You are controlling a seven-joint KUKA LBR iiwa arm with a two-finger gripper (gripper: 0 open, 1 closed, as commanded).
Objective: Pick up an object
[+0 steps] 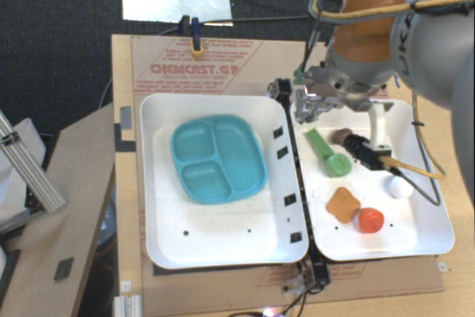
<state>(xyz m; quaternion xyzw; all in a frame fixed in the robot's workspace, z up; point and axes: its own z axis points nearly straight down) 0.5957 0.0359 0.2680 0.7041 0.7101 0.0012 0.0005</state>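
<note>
Green tool [324, 151], a long handle with a round head, lies in the far-left part of the right bin [424, 228]. Its handle points toward the gripper [306, 109], which hangs over the handle's far end, close to the divider between the bins. Parted or closed: cannot tell, the wrist hides it. Nothing seen held.

Judgement: the green tool is the nearest candidate. Take it across the narrow handle, not the head. Descend straight and keep off the bin wall just left. Brown lump [340, 136], just right of the handle, may get nudged.

Orange piece [344, 204] and red ball [371, 220] lie nearer, white ball [401, 187] to the right.

Left bin [223, 234] holds a teal divided plate [219, 159]. Bin floors are smooth white, probably slippery. Bins rest on lettered cardboard [200, 59] over a tan bench [82, 159], with dark backdrop [59, 11] beyond.
</note>
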